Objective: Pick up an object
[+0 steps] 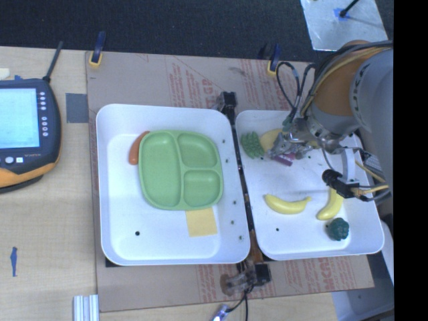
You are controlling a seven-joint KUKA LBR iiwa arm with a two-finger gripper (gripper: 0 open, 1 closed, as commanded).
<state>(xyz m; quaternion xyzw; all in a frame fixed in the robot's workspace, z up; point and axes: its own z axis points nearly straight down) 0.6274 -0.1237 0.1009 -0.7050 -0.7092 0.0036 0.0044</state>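
My gripper (pixel 287 147) hangs low over the back left part of the right bin (pixel 304 246). A small purple object (pixel 283 158) lies right under its tip; whether it is gripped is not visible. Just left of the gripper sit a green leafy piece (pixel 252 144) and a pale yellow piece (pixel 269 138), which the gripper partly hides. Nearer the front of the same bin lie a yellow banana (pixel 286 204), a second, curved banana (pixel 329 206) and a dark green broccoli piece (pixel 338 229).
The left bin (pixel 117 233) holds a green divided plate (pixel 180 169), an orange piece (pixel 136 148) tucked under the plate's left rim, and a yellow square slice (pixel 201 222). A tablet pendant (pixel 23 129) lies at the far left. The arm's cables (pixel 354 182) trail over the right bin's right side.
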